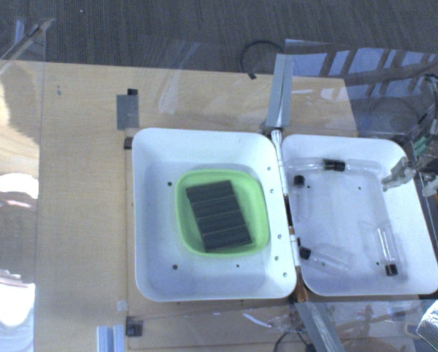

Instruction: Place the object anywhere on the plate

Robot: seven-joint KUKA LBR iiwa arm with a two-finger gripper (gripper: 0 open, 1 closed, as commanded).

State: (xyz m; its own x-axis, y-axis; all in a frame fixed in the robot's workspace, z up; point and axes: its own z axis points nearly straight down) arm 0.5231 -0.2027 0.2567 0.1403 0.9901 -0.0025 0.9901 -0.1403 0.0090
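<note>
Clear tubes (386, 249) lie nearest, in the right bin (424, 284), just below the gripper (397, 174). Further back, well apart from the gripper in the other bin (149, 270), the dark ridged block (219, 215) rests flat on the green plate (257, 196). I judge the placing done; only withdrawing is left. Whether the gripper is open, I cannot tell.

Camera position: fixed above my bench (79, 196), looking down at a slant.
Facing: both white bins (204, 288) side by side.
Range: moderately far; whole bins framed, floor beyond.
My entry side: the frame's right.
</note>
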